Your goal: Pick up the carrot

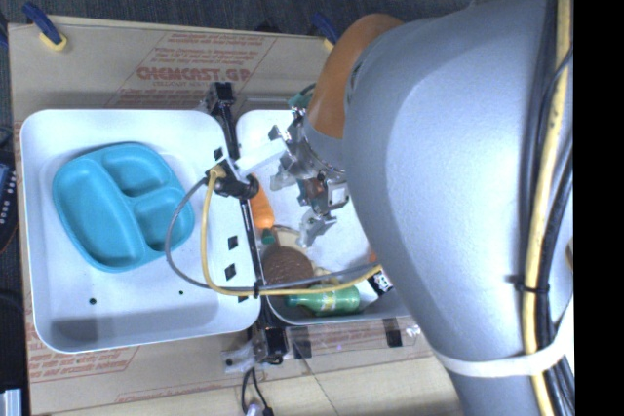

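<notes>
Big grey arm [468,200] eats up most of the right side, so a good chunk of the right bin [255,127] is just hidden under it; closest to the camera there's a green bottle [327,304] lying on its side along that bin's near edge, partly tucked under the arm; just past it sits a brown roundish thing [286,263], hard to say what; then the carrot [262,210], a bit of orange right by the divider between the bins, partly crossed by the yellow cable [206,239]; the gripper [314,195] hangs just beside the carrot, all metal clutter, honestly can't tell if the claw is apart or together; over in the left bin [58,326] lies a blue compartment tray [117,203]; farthest back, cardboard [185,63] with red print.
</notes>
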Available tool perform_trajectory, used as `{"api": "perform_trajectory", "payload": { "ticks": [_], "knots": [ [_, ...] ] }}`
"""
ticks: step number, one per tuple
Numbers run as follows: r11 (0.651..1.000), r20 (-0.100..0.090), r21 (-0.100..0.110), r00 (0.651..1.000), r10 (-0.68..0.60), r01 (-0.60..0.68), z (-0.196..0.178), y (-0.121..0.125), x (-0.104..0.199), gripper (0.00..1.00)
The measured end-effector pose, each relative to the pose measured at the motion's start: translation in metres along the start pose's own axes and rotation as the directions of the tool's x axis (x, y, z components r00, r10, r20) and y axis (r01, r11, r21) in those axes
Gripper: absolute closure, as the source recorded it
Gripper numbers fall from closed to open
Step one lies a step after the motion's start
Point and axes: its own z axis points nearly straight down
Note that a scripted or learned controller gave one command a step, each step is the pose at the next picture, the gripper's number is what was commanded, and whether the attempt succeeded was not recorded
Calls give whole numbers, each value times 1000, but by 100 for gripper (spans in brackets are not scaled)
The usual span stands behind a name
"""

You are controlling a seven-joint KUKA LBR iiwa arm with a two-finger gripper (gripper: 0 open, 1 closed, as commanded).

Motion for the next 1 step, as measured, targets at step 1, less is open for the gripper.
{"api": "perform_trajectory", "payload": {
  "ticks": [1],
  "knots": [
    [1000,0,0,1000,0,0,0,0,0,0]
  ]
}}
